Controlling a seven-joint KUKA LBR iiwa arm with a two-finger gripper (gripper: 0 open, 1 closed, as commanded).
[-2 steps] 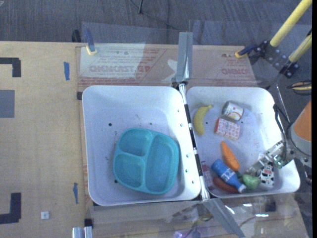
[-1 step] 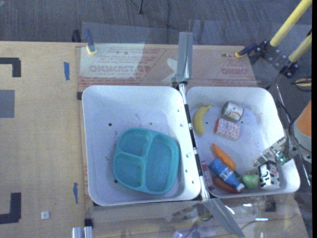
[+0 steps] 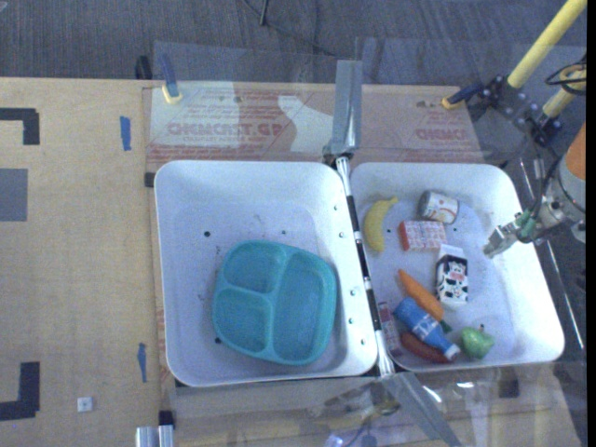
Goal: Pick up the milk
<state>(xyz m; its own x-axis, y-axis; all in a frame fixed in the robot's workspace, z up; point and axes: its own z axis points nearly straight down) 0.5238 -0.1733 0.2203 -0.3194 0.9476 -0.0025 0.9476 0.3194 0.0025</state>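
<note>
**Here: milk carton in the right bin, pincer close by**

Looking down at a slant on a tan worktop (image 3: 74,250) bearing two shallow white bins side by side. In the left bin (image 3: 186,212), just a teal divided plate (image 3: 275,301). In the right bin (image 3: 521,296), a scatter of toy groceries: banana (image 3: 376,223) near the dividing wall, a small can (image 3: 438,207) toward the far side, a red-and-white box (image 3: 422,236) below the can.

At about the middle of that bin, the milk (image 3: 453,279): a small white carton with black cow patches, seemingly lying flat, long side running roughly away from the camera. Just below the red-and-white box, with a carrot (image 3: 419,293) close on its left side, perhaps touching. Farther toward the near wall, a blue bottle (image 3: 424,325) and a green pear (image 3: 477,343).

Reaching in from the right, the grey arm, with its pincer (image 3: 496,241) over the right bin, near the carton's far right corner but apart from it. Holding nothing visible; whether released or clenched, cannot tell at this size.

Likely light and fairly stiff, with smooth, possibly slippery faces; probably hollow, so apt to dent under a hard squeeze. Best taken across the two long flat sides near the middle, coming straight down, keeping clear of the carrot.
</note>
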